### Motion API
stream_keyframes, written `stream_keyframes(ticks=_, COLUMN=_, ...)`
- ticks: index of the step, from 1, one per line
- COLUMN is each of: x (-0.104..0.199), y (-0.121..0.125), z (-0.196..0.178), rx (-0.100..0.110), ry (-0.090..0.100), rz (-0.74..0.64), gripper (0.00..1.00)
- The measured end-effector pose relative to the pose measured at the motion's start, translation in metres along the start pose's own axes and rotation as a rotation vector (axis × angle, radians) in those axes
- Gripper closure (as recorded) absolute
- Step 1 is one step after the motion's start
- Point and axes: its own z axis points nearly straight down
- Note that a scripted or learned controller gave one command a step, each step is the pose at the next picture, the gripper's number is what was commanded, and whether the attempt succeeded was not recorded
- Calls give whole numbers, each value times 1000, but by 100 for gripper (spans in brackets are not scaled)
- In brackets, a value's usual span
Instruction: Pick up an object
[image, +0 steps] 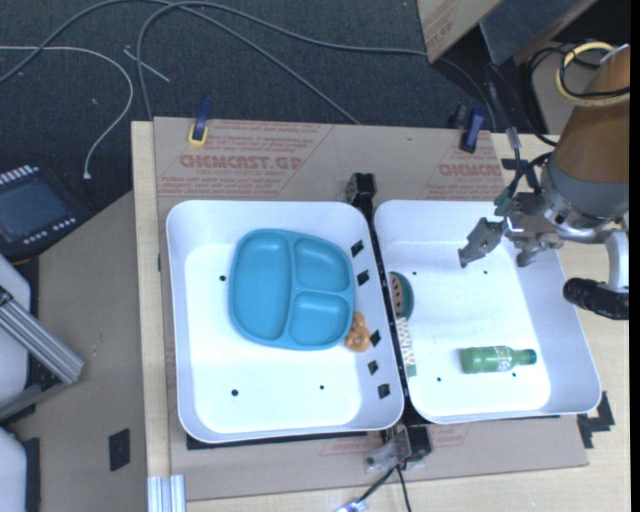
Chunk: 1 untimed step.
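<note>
blue divided plate (290, 288) lies in the left bin (200, 390); in the right bin (560, 395) a green bottle (497, 357) lies on its side — well apart, nearer the camera than the hand (503, 247), whose fingers spread wide, holding nothing.

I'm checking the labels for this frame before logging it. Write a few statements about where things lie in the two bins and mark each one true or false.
1. The blue divided plate lies in the left bin. True.
2. The green bottle stands upright in the right bin. False: it lies on its side there.
3. The claw holds the green bottle. False: the claw hangs over the far part of the right bin, well apart from the bottle, with nothing between its fingers.
4. A small orange-brown object sits against the plate's near right corner. True.
5. The plate is split into compartments. True.
</note>
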Motion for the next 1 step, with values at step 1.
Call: stream_keyframes(ticks=1, x=4, y=4, z=43, rx=-1, ry=1, rz=0, gripper=0)
